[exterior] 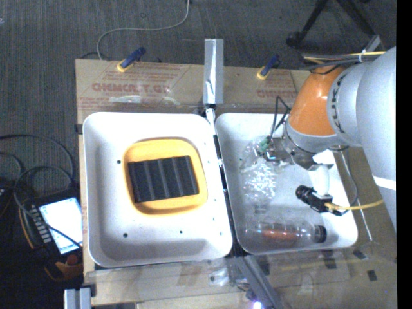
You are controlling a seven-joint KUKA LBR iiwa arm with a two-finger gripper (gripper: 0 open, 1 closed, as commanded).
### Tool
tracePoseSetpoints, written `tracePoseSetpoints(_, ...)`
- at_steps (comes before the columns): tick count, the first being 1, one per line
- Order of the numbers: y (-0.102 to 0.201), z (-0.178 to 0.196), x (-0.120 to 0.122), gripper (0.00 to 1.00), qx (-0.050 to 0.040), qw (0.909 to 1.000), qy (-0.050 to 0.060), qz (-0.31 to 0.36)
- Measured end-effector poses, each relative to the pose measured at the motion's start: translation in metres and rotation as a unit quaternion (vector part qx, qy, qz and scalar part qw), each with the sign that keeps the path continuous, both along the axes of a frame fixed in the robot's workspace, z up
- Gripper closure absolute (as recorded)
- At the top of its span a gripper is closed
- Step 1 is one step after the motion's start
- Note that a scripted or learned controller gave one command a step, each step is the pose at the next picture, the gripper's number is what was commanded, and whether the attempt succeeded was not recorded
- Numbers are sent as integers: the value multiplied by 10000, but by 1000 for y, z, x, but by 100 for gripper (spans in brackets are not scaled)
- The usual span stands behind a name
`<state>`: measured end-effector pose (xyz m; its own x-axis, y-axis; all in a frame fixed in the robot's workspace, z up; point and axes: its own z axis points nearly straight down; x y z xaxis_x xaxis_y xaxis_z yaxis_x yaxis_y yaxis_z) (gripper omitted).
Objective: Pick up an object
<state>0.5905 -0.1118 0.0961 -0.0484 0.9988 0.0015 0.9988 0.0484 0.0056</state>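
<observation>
Over right bin (351, 234): pincer (269, 148) state unclear; crinkly clear plastic (259, 182), smooth clear bottle (290, 233) below.

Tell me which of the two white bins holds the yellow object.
The left bin holds the yellow object; the right bin holds a clear bottle instead.

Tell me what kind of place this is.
Most likely a robotics lab set up for grasping trials. Two white bins sit on a clamped bench, a grey and orange arm reaches into the right bin, and loose cables trail over the carpet beside it.
</observation>
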Motion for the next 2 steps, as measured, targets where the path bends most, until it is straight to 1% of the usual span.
tracePoseSetpoints(1,-8,-6,81,0,-29,9991,-23,-423)
tracePoseSetpoints(2,50,87,14,0,-5,9993,33,-383)
